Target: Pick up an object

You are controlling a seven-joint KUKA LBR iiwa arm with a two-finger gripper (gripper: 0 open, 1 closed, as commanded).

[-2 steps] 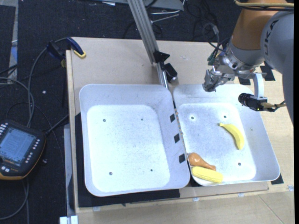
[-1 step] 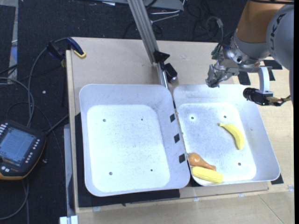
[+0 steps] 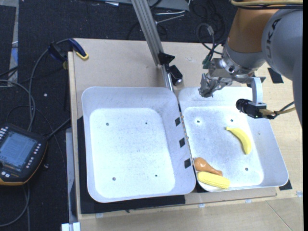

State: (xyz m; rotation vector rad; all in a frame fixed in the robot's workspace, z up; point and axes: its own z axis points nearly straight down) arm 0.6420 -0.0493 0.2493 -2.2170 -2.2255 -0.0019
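Gripper (image 3: 208, 90) poised over right bin's (image 3: 272, 174) far rim, carrying nothing visible (its spread is unreadable at this angle). Banana (image 3: 240, 139) lies mid-bin, apart from the rest, so probably the easiest target.

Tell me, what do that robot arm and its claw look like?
The arm is thick, rounded and grey, with a glossy orange band above the wrist. A thin yellowish cable crosses that band. The gripper is a small, dark grey metal assembly.
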